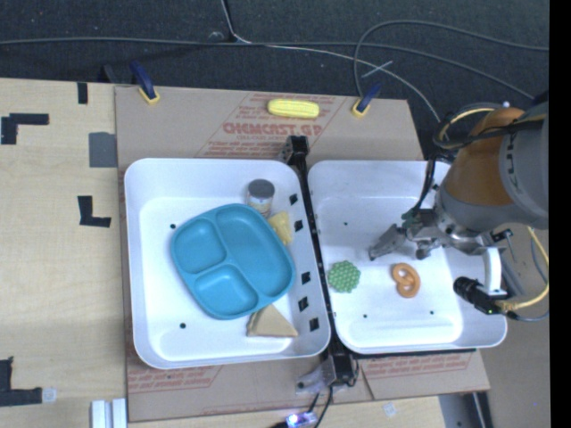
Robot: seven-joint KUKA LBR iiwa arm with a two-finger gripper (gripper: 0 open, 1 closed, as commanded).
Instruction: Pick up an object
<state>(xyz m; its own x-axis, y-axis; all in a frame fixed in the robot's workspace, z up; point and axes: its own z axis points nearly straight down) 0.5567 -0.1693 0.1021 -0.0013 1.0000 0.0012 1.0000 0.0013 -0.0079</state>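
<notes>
We see the bench [53, 239] bearing two white bins. Right of centre, the right bin [357, 190] holds our end effector [379, 248], its fingers parted and gripping nothing, above a green ball [343, 276] and an orange pretzel [405, 280] lower down.

I see the wooden bench [53, 266] with black tape marks on its left part. A sheet of brown cardboard [268, 127] lies flat on it, held at its far edge by two clamps [144, 86]. On the cardboard sit the left bin [147, 239] and the right bin [375, 172], side by side and touching, and a yellow corn cob [293, 109] beyond them.
</notes>
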